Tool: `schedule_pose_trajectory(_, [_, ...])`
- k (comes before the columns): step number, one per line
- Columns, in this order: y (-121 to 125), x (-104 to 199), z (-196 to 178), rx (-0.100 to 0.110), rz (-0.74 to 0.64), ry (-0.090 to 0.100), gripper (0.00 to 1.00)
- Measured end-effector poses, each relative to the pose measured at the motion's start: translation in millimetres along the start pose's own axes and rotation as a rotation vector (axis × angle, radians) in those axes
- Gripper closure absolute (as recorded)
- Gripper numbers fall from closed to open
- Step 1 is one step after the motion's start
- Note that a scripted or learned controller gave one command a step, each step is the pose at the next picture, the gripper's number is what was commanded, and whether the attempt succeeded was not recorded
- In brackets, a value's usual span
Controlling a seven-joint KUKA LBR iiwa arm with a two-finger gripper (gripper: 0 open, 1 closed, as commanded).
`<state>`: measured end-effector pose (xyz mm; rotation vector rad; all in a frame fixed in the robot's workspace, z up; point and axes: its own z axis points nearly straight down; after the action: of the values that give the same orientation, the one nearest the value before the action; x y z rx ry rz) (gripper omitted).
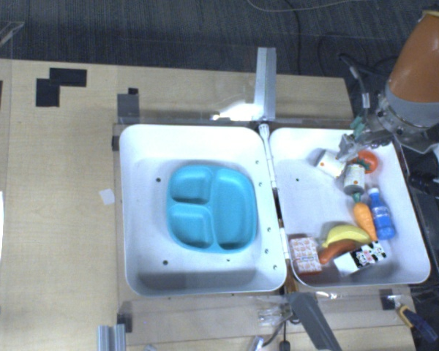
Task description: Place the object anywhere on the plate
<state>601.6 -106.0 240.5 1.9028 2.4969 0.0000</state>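
A blue plate (208, 207) with three compartments lies in the left white bin (143, 196). My gripper (350, 144) hangs over the upper part of the right bin (300, 196), reaching in from the right under the orange band. Just below and beside it lie a small white-grey object (326, 162), a little can-like item (353, 176) and a red-orange piece (368, 161). Whether the gripper touches any of them I cannot tell.
Lower in the right bin lie a carrot (363, 215), a blue bottle (381, 216), a banana (347, 234), a red-brown sausage shape (334, 252), a patterned box (304, 254) and a black-and-white item (370, 255). A metal post (266, 86) stands behind the divider.
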Motion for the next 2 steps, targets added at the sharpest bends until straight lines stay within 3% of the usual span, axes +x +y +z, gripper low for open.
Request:
schedule_pose_trajectory(1, [2.5, 36.8, 57.3, 0.0, -0.248, 0.002, 1.0])
schedule_pose_trajectory(2, [2.5, 36.6, 57.2, 0.0, -0.248, 0.002, 0.0])
